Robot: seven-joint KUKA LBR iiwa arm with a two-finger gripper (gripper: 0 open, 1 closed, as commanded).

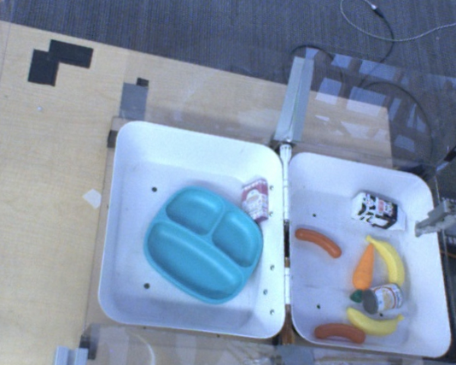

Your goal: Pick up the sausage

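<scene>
Sausages, two orange-brown plastic links (pixel 318 242) (pixel 340 332), lay loose in the right white bin (pixel 432 281); gripper state (pixel 447 218) could not be told.

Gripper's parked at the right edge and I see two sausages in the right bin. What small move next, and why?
Probably swing the gripper left over the upper sausage: it lies apart from the carrot, while the lower sausage sits against a banana.
</scene>
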